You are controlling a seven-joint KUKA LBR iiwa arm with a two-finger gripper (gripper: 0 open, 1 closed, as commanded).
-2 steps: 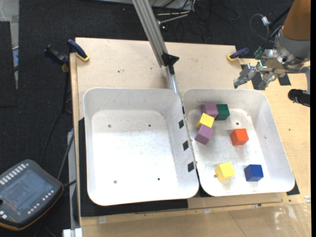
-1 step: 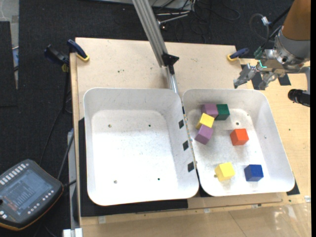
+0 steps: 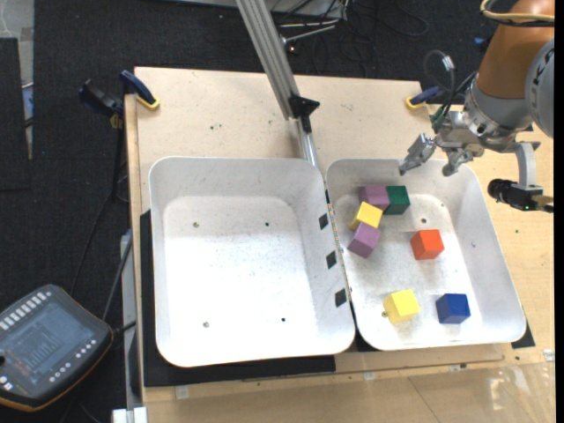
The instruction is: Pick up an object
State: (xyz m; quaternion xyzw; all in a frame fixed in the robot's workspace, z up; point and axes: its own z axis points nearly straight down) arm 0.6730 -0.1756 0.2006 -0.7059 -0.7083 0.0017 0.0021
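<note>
1. A black teach pendant (image 3: 40, 346) is lying far left of the right bin (image 3: 493, 245), off the bench.
2. The left bin (image 3: 238, 254) is sitting just beside the right bin, their rims touching.
3. Inside the right bin, two purple cubes (image 3: 364, 239) (image 3: 375, 195), a yellow cube (image 3: 368, 214) and a green cube (image 3: 397, 199) are clustering together near its upper left part.
4. An orange cube (image 3: 426, 244) is resting near the bin's middle; another yellow cube (image 3: 402, 305) and a blue cube (image 3: 452, 307) are lying near its lower rim.
5. The gripper (image 3: 435, 159) is hovering over the bin's upper rim with fingers spread, gripping nothing; the green cube is lying nearest, below and left of it.
</note>
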